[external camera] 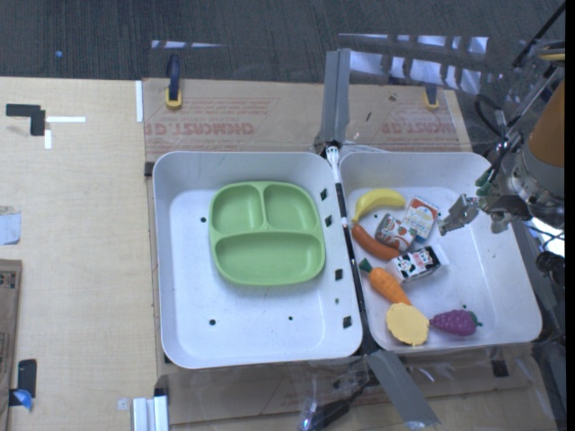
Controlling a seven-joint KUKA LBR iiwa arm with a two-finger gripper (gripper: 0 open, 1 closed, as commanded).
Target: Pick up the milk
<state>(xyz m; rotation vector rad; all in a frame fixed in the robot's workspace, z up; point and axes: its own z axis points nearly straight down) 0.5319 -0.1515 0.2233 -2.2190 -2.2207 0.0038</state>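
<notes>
The milk (pixel 418 263) is a small carton with black and white cow patches, lying on its side near the middle of the right bin (pixel 503 277). My gripper (pixel 478 218) hovers above the right bin's upper right part, to the right of the milk and higher in the view. Its fingers stand open with nothing between them. The milk is apart from the gripper and touches an orange carrot (pixel 388 285) at its lower left.
Around the milk in the right bin lie a banana (pixel 378 201), two small printed cartons (pixel 406 224), a sausage (pixel 374 241), a yellow round piece (pixel 407 324) and purple grapes (pixel 455 322). The left bin (pixel 180 268) holds a green divided plate (pixel 267 233).
</notes>
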